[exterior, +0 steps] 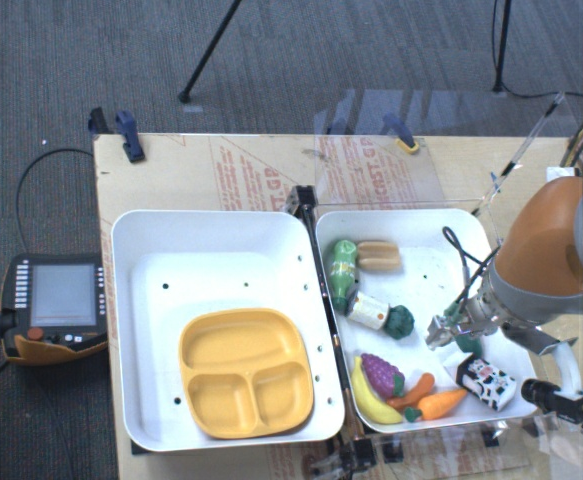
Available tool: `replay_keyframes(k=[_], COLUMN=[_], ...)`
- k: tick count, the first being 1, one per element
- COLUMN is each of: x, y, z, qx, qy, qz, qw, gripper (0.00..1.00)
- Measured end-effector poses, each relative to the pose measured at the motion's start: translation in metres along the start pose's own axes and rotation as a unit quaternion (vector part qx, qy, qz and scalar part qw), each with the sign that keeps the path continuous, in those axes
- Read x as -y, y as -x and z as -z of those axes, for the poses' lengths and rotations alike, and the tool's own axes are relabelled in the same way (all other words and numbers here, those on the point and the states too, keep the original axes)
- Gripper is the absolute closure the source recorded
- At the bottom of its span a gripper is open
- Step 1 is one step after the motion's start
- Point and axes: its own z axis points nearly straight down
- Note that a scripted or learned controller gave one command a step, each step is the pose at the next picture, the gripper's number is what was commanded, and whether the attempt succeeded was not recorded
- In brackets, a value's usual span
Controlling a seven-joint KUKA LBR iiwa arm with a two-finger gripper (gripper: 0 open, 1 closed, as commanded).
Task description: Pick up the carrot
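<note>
Dark grey carpet around a bench (221, 168) with two white bins. Left bin (136, 268): yellow divided plate (246, 371), nothing on it. Right bin (426, 223): carrot (443, 403) near the front edge, lying flat, leafy end toward the banana (371, 400), tip toward a cow-patterned toy (487, 384). Just behind the carrot, touching it, a second orange piece (418, 388), beside purple grapes (382, 374). Farther back: broccoli (400, 320), a green vegetable (343, 264), a tan bread piece (379, 256). Gripper (453, 330) low over the bin's right side, behind the carrot and apart from it, holding nothing visible; spread or closed, cannot tell.
</note>
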Motion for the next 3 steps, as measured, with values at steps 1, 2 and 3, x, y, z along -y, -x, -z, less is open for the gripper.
replay_keyframes(k=[1,2,3], x=[0.001,0.026,-0.047], y=[0.0,0.038,0.06], z=[-0.001,-0.058,-0.056], qx=[0.0,-0.001,0.001], qy=[-0.001,-0.001,0.002], qz=[-0.001,0.13,0.195], qw=[1.0,0.9915,0.9808], gripper=[0.0,0.0,0.0])
